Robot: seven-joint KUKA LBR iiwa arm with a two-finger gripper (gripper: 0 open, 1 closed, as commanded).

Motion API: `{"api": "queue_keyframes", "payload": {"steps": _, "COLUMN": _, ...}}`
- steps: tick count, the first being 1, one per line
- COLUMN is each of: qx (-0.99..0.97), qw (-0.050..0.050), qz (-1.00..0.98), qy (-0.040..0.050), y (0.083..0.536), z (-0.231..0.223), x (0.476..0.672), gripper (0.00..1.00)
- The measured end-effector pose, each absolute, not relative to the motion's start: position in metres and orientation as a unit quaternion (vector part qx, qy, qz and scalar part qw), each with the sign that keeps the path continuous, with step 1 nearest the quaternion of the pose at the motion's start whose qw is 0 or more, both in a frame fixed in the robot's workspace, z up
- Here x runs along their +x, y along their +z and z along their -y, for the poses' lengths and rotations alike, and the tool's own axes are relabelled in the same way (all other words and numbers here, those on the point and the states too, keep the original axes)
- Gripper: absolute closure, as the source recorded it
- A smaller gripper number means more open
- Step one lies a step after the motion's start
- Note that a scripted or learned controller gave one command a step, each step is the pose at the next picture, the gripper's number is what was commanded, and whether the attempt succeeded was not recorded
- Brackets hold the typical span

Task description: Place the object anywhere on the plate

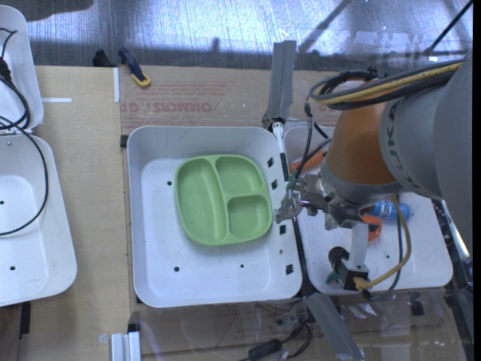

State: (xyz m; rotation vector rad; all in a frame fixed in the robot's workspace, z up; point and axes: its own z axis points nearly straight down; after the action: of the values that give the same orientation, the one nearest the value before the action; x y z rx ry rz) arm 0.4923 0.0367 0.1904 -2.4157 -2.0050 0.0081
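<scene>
One fixed camera looks down at a slant from above the bench, with the green plate [223,199] near the frame's centre.

Green plate [223,198] in left bin [150,224], arm [376,149] over right bin [432,265]

Grey arm [421,134] reaching in, wrist downward

Arm [428,134]: thick rounded grey casing, wide orange band [361,153] above wrist. Black and yellow cables [361,85] loop over band top. Metal wrist fittings below; yellow cable [391,265] trails down to small black connector.
</scene>
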Motion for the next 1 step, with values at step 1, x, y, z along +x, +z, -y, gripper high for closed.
{"api": "queue_keyframes", "payload": {"steps": 1, "qx": -0.769, "qw": 0.001, "qz": 0.639, "qy": 0.0038, "y": 0.1985, "z": -0.0356, "x": 0.4929, "gripper": 1.00}}
